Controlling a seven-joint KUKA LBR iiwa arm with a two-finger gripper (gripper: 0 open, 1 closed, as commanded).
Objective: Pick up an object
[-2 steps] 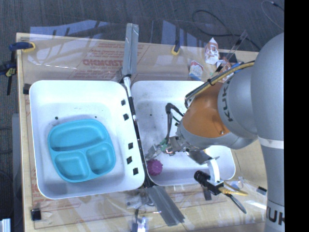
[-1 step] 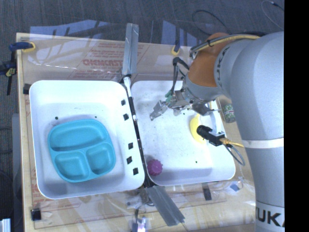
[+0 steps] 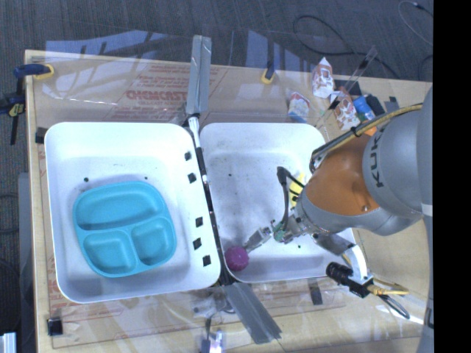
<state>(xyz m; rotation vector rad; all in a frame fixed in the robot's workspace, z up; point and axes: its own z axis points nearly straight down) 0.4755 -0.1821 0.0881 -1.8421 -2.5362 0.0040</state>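
wooden bench on dark carpet; hand beside purple ball, grip state unclear.

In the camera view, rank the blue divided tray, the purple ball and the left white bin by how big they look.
1. Left white bin, largest.
2. Blue divided tray, lying inside that bin.
3. Purple ball, much the smallest, at the right bin's near corner.

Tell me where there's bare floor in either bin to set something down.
Right bin: bare floor across the far half, between the divider and the arm. Left bin: a bare strip beyond the blue tray. Crowded: the right bin's near corner, with the gripper by the purple ball.
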